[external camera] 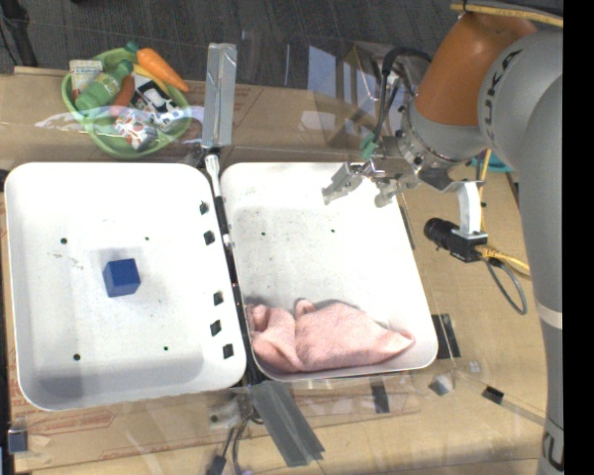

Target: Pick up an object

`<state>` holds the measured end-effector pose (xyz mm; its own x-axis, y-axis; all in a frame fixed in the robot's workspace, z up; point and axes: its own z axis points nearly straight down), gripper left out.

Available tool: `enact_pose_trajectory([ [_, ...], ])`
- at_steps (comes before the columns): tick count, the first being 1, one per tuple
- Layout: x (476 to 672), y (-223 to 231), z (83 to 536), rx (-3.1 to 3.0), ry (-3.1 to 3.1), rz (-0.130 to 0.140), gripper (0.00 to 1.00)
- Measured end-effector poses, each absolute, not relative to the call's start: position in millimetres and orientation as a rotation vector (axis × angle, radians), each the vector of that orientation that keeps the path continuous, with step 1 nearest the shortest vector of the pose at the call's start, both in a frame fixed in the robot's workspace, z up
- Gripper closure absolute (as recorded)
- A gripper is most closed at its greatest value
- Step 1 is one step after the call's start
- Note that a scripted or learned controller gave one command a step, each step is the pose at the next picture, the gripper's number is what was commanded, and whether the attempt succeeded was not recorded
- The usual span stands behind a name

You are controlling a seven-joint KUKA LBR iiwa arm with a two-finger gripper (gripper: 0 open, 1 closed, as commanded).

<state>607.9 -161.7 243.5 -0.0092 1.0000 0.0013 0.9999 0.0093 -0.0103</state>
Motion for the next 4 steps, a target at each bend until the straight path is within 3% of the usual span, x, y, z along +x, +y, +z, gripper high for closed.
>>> enact_pose_trajectory([
  [1, 517.3, -128.6, 160.4, -2.145, -2.282, 0.01, 0.0],
  [2, 489.9, -157.9, 89.5, -2.057, -2.367, 0.002, 0.0],
  [3, 490.2, -158.8, 96.1, -2.049, -2.369, 0.007, 1.0],
  [4, 522.9, -134.9, 199.3, -2.169, -2.265, 0.006, 1.0],
])
